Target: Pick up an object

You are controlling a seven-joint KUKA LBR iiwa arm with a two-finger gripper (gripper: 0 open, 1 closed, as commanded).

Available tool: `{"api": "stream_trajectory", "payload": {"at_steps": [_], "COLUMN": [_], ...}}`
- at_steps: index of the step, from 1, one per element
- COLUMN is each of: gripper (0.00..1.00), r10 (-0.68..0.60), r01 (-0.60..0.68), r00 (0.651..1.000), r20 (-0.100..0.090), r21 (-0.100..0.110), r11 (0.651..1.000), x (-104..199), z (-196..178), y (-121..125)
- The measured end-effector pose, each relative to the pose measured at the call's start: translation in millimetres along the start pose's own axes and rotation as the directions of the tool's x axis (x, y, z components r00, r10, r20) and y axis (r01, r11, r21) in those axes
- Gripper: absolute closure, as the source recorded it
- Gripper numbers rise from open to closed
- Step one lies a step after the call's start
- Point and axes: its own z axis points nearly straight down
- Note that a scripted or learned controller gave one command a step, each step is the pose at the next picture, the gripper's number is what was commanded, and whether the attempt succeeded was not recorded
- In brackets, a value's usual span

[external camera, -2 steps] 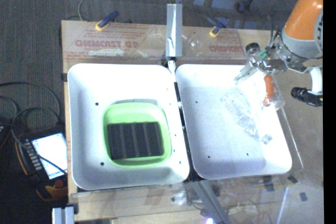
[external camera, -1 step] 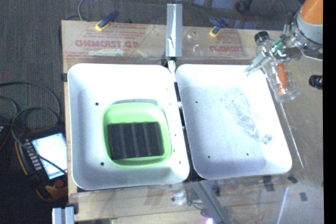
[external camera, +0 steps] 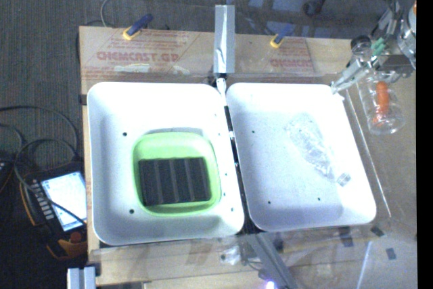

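Note:
A green plastic dish with a dark ridged insert lies in the left bin. A crumpled clear plastic bottle rests in the right bin, toward its right side. My gripper is at the far upper right, above and beyond the right bin's back right corner. Just beneath it is a clear cup-like thing with an orange piece inside. Whether the gripper holds it is unclear.
A metal post stands behind the gap between the bins. Yellow and blue clamps sit on the brown board at the back. Cables and a tablet-like device lie on the floor to the left.

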Motion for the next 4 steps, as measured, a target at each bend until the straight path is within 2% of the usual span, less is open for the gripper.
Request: {"api": "stream_trajectory", "payload": {"at_steps": [1,2,3,4], "gripper": [0.00,0.00,1.00,1.00], "r10": [0.260,0.424,0.426,0.712], "r01": [-0.260,-0.424,-0.426,-0.712], "r00": [0.965,0.906,0.905,0.702], "r20": [0.002,0.001,0.005,0.002], "r21": [0.002,0.001,0.003,0.002], "r11": [0.965,0.906,0.905,0.702], "x": [-17,12,11,62], "z": [-71,-99,-107,-105], "y": [-16,-40,-40,-28]}}
